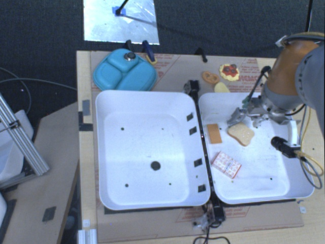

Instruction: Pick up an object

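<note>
- Camera view: the arm (pixel 297 70) reaches in from the right edge, its orange band uppermost and the grey wrist bent down and leftward over the right bin (pixel 284 184).
- The gripper (pixel 242 117) hangs low over the upper middle of that bin, pointing left and slightly down. Its metal fingers are blurred against the white floor, so whether they are spread or pressed together cannot be told, and nothing is seen between them.
- Just below the gripper lies a tan bread-slice toy (pixel 240 134), on the bin floor.
- To its left, near the bins' shared wall, an orange rectangular block (pixel 214 133) lies flat.
- Lower down, a small red-and-white patterned box (pixel 226 164) rests on the floor, tilted, apart from the other two.
- The left bin (pixel 117 136) shows a dark round spot (pixel 155 165) on its floor.
- Behind the bins, on the brown bench (pixel 172 67), sit a blue divided tray (pixel 125 71), a small orange toy (pixel 209 77), a round pizza-like toy (pixel 229 71) and a pale yellow piece (pixel 221 88) at the right bin's rim.
</note>
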Available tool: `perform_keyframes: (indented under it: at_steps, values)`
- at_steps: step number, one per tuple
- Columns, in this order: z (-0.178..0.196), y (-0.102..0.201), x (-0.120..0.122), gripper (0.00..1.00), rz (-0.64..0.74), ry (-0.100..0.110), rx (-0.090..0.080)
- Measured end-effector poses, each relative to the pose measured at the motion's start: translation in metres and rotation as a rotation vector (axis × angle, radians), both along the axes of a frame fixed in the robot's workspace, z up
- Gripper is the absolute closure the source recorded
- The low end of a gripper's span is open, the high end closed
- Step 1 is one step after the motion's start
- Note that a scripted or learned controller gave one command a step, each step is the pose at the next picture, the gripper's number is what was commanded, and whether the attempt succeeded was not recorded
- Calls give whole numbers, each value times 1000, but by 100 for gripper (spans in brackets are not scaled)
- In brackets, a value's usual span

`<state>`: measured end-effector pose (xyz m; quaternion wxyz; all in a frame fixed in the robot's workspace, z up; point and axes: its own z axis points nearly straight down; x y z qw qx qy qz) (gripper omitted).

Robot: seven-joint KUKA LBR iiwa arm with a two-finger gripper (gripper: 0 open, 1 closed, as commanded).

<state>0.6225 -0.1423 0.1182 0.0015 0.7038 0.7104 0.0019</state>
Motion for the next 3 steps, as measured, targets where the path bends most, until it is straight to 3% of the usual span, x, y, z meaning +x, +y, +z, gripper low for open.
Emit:
perform_keyframes:
  at_steps: [1,2,3]
  values:
    - [-30,-63,-26,0,-9,-6,3]
    - [-27,-64,-78,0,-9,-19,-6]
    - [-28,-3,-71,0,-5,-10,-8]
